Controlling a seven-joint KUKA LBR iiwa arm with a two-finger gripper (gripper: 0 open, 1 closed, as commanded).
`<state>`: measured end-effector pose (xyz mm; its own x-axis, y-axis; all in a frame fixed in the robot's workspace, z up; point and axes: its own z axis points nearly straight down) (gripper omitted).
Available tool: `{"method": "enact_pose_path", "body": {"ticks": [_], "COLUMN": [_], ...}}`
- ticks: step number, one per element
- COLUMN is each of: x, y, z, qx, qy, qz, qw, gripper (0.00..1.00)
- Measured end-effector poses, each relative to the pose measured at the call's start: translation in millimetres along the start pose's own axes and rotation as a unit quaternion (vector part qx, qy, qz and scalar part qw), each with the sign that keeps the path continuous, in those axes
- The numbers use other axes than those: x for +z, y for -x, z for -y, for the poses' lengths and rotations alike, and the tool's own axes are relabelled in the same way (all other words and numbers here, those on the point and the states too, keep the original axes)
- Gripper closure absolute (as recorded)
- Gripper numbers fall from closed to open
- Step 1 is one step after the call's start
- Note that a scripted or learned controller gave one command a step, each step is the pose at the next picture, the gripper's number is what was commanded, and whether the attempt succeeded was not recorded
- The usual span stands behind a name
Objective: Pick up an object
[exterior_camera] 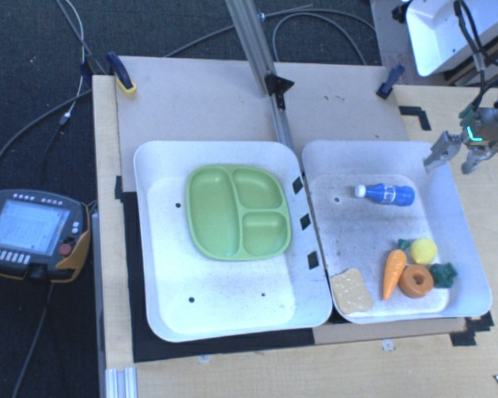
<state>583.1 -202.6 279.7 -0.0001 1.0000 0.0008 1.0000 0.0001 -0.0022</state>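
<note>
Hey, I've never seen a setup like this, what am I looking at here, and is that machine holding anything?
One camera looks down at a slant on a bench with two shallow white bins. The left bin holds a green divided plate. The right bin holds a blue bottle with a white cap, an orange toy carrot, a yellow toy lemon, a brown ring-shaped doughnut and a beige cracker. The robot's two-finger gripper hangs open over the right bin's far edge, holding nothing.

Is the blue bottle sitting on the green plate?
No, the blue bottle lies on its side in the right bin, while the green plate sits in the left bin.
</note>
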Motion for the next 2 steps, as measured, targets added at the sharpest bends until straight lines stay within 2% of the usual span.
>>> {"method": "enact_pose_path", "body": {"ticks": [1,2], "x": [-1.2,58.6], "y": [0.0,1.5], "z": [-0.5,-7.7], "qx": [0.000,0.000], "qy": [0.001,-0.002], "qz": [0.000,-0.001], "qw": [1.0000,1.0000], "gripper": [0.00,0.00]}}
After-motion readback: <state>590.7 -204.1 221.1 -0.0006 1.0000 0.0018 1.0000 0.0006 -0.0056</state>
